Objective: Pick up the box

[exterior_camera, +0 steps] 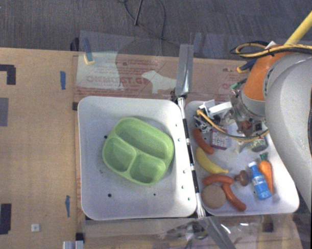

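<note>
- Purple-and-white box (220, 140) lies at the far left of the right bin (286, 201), just left of my gripper (241, 129).
- Whether my gripper is spread or closed, or grasping anything, I cannot tell; my wrist hides it.
- A red sausage (202, 141) sits just beside the box's left edge and a banana (210, 163) lies nearer. Coming down off-centre, I might shove the box or pinch a neighbour instead.

Floored along the top in dark grey carpet (57, 16), crossed by a black cable (140, 8); below, a brown table (32, 158), marked with blue tape strips (63, 80) and black corner marks (6, 74)
</note>
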You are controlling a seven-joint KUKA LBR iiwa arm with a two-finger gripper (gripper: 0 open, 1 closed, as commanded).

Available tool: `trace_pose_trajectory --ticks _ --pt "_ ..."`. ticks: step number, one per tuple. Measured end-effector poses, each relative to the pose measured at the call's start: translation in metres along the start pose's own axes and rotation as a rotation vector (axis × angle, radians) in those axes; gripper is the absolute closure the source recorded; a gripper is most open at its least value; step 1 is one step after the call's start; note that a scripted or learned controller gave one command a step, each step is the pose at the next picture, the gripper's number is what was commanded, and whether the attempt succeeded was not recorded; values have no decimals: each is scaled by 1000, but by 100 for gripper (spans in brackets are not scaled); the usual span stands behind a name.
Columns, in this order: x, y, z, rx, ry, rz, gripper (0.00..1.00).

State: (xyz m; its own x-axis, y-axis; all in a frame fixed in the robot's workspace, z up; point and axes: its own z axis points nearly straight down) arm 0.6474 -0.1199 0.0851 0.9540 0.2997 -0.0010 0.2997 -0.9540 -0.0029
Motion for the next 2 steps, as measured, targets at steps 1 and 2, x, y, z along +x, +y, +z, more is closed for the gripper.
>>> trace_pose_trajectory --ticks 1,2 --pt "1 -1 -11 0 1 -3 100" --pt "10 -62 -133 -2 3 47 100"
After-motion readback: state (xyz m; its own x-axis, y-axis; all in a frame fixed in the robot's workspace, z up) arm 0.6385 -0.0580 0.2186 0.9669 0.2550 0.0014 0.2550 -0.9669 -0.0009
